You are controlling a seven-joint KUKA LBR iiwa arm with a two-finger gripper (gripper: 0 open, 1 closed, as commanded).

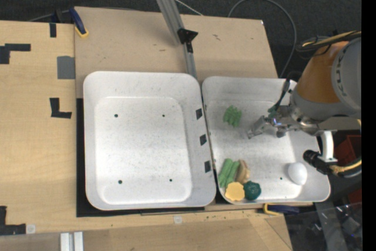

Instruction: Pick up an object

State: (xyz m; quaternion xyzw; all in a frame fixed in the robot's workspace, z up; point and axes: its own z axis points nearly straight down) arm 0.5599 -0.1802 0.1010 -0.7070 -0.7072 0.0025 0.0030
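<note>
The right bin (258, 88) holds a ridged green piece (232, 116) near its upper left. A cluster lies at its front left: a long green piece (227, 170), a tan piece (242, 171), a yellow round piece (234, 191) and a dark green ball (252, 190). A white ball (296, 173) rests at the front right. My gripper (256, 129) hangs over the bin's middle, to the right of the ridged green piece, with nothing visible between its fingers.
The left bin (141, 138) sits beside the right one. A grey metal pole (167, 0) slants in from the top to the bins' shared edge. Black clips (202, 139) mark the divide. The arm's body (329, 85) covers the right bin's far right side.
</note>
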